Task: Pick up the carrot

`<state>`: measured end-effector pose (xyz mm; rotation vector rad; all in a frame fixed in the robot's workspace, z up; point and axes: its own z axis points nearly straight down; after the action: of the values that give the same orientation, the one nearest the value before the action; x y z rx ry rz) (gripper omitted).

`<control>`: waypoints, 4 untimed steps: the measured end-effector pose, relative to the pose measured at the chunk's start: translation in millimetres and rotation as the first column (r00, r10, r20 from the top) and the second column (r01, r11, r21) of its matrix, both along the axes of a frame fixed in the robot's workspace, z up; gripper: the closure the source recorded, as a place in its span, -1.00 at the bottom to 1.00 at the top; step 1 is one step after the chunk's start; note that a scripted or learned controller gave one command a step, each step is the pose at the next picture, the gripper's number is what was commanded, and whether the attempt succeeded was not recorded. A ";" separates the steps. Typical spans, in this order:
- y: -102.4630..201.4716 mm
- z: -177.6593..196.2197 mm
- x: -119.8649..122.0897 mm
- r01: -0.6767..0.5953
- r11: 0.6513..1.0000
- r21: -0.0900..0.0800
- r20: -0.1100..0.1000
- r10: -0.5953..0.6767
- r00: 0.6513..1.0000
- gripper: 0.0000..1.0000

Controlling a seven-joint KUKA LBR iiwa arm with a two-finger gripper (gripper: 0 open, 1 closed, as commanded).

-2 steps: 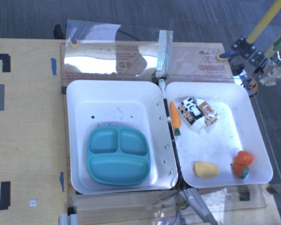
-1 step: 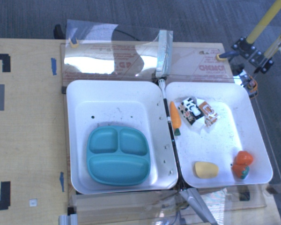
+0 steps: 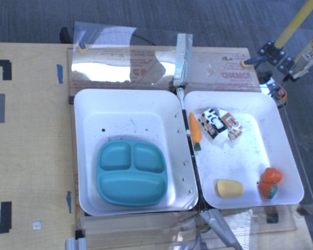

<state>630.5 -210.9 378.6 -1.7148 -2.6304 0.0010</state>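
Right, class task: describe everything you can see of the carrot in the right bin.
The carrot is a small orange toy, smooth and plastic-looking, tapering toward its far end, with a dark green stub at its near end. It lies flat in the right bin, lengthwise against the bin's left wall beside the divider between the two bins. A black-and-white packet lies just to its right; whether they touch cannot be told.
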 end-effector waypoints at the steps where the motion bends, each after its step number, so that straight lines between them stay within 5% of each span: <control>1: -11.2 -272.2 -59.5 -0.127 0.992 0.005 -0.008 0.127 0.992 1.00; 2: -14.4 -158.0 -124.9 -0.101 0.995 -0.008 0.014 0.101 0.995 1.00; 3: -11.9 -146.1 -67.4 -0.594 0.805 -0.007 0.007 0.594 0.804 1.00; 4: -11.2 -103.2 -6.9 -0.151 0.988 -0.005 0.010 0.151 0.988 1.00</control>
<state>623.7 -222.1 275.4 -1.5157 -2.7623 -0.0022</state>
